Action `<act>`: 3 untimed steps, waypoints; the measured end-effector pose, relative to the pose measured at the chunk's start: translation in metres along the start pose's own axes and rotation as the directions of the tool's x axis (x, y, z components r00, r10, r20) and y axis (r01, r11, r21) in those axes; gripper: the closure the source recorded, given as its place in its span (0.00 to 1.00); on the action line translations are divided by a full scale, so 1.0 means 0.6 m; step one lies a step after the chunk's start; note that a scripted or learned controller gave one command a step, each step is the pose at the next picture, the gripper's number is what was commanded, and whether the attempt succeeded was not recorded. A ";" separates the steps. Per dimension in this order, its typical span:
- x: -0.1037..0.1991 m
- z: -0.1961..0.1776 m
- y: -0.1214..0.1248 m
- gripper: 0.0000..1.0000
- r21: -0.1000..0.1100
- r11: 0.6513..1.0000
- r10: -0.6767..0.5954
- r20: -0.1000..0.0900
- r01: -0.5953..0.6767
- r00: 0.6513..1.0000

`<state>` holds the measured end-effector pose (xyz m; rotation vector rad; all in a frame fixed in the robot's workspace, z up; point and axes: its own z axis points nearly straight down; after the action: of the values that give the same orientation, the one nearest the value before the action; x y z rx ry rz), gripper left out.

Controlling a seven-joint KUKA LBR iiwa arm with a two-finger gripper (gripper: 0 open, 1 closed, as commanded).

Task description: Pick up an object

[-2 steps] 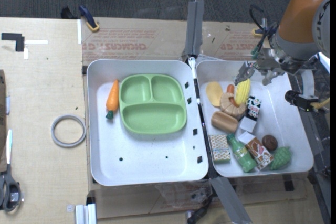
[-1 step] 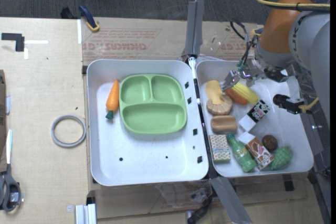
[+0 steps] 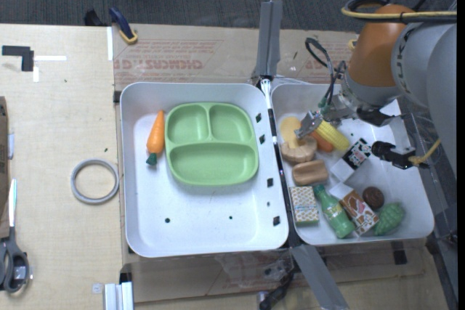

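Gripper (image 3: 314,123) is low in the right bin (image 3: 414,218), fingers slightly apart, nothing seen between them. Tips sit at the corn (image 3: 333,134), just above the bread (image 3: 298,149). A second bread piece (image 3: 310,171), carton (image 3: 305,205), green bottle (image 3: 335,213) lie nearer the front. Left bin (image 3: 138,178): green tray (image 3: 212,144), with a carrot (image 3: 155,133) beside it.

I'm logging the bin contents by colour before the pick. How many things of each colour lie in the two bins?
Green: 3, the divided plate, the bottle, the bumpy green piece
Orange: 1, the carrot
Yellow: 1, the corn
Tan or brown: 3, the round bun, the bread loaf, the brown ball
Printed packets: 3
Total: 11
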<state>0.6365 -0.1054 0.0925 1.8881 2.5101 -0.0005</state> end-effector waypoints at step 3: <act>0.023 -0.166 0.017 1.00 -0.001 1.000 -0.004 0.001 0.004 1.000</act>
<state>0.6425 -0.0895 0.1923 1.8817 2.5132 -0.0002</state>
